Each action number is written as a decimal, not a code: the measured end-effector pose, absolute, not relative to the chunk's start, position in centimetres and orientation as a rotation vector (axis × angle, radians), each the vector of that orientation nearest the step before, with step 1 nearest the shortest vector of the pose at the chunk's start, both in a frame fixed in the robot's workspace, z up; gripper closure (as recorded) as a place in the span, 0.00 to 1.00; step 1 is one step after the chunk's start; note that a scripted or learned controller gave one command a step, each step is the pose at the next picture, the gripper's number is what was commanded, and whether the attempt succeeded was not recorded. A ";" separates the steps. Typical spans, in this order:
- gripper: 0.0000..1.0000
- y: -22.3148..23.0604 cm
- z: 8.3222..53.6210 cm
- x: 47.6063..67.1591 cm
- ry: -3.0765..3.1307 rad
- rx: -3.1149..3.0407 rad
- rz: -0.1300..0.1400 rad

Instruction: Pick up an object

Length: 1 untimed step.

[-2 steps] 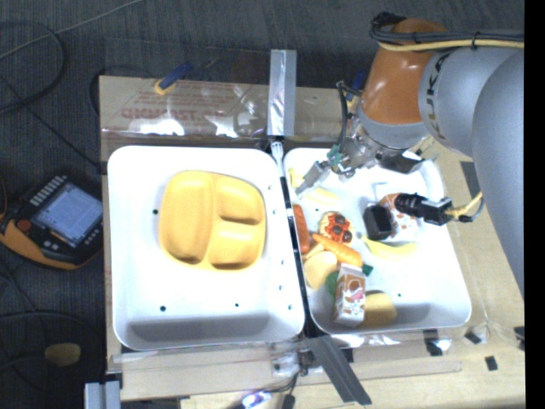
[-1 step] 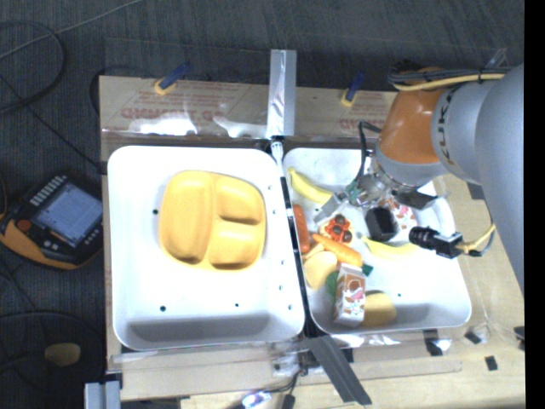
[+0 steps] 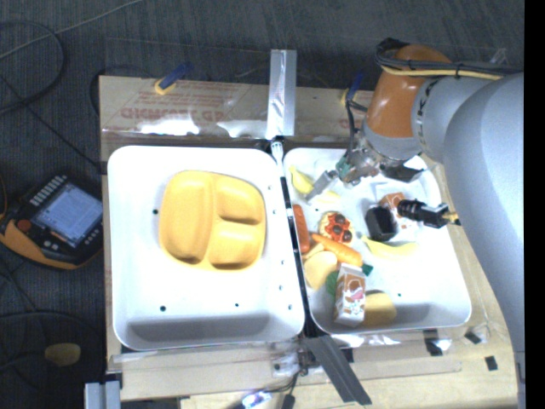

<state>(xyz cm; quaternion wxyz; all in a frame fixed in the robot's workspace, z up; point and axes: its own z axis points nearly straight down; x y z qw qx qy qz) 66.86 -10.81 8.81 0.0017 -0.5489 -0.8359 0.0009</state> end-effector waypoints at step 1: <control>1.00 -10.8 9.8 66.9 -2.629 -1.720 0.004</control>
